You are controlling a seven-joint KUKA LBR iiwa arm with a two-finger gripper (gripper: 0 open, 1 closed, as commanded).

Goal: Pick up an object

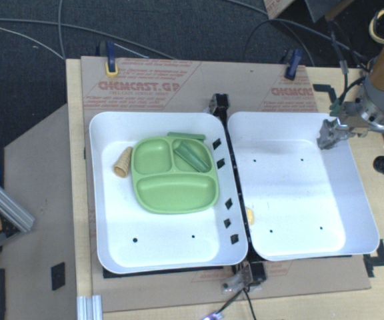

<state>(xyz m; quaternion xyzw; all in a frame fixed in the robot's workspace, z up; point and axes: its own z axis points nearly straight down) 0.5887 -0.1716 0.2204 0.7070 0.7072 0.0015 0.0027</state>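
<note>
My gripper [328, 136] hangs over the right bin's [299, 199] far corner, and I cannot tell its state. Nothing is picked yet; the green plate [175, 175] and cone [122, 161] lie in the left bin [159, 245]

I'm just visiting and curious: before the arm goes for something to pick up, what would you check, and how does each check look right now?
1. Something to pick: ok. A green divided plate, a green piece on it and a small tan cone beside it lie in the left bin.
2. End effector over a target: not ok. It sits at the right bin's far right corner.
3. End effector holding nothing: cannot tell.
4. Cone apart from the plate: cannot tell; it looks very close.
5. Small yellowish bit between the bins: cannot tell what it is.
</note>
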